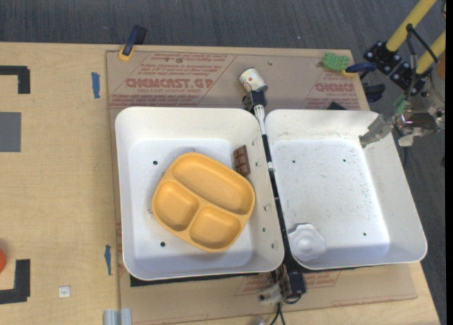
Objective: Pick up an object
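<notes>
- Two white bins (134, 246) sit side by side on a brown board (177, 79), on a wooden bench above a dark grey floor.
- A yellow tray (204, 200) with three sections lies in the left bin, its long side slanting from upper left to lower right.
- The gripper (375, 131) hangs over the right bin's far right corner; whether it is open, I cannot tell.

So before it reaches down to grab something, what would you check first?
1. Something to grab: ok, a yellow divided plate and small brown block lie in the left bin.
2. A white lid-like thing lies in the right bin: ok.
3. Gripper over a target: not ok, it sits at the right bin's far corner.
4. Fingers open: cannot tell.
5. Gripper holding nothing: cannot tell.
</notes>
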You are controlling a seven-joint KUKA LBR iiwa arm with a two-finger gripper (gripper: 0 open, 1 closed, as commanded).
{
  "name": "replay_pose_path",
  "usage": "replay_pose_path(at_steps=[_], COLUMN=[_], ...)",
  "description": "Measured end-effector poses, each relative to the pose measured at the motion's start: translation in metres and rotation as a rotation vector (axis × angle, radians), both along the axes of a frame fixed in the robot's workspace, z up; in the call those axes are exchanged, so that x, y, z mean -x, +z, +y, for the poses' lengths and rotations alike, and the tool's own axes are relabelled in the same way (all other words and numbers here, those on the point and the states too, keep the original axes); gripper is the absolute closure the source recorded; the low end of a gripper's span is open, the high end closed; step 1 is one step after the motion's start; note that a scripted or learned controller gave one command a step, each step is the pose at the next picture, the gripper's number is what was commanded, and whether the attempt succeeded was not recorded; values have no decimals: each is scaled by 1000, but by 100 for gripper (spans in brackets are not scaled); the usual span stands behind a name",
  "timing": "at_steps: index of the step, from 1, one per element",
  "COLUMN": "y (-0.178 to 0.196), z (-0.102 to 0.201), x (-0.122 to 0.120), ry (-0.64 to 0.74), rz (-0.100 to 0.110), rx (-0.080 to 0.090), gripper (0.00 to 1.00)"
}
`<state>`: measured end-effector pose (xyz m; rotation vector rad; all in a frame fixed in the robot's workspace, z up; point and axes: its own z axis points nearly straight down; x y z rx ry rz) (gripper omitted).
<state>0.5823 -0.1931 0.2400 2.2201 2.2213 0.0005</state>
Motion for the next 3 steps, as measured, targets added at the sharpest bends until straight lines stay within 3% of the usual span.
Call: replay_pose_path(at_steps=[1, 2, 3], y=[-95, -85, -62], z=[-2, -3, -31], x=[84, 82, 86], ry=[115, 115, 285], rz=[2, -2, -1], rx=[-1, 1, 2], gripper=[0, 100, 100])
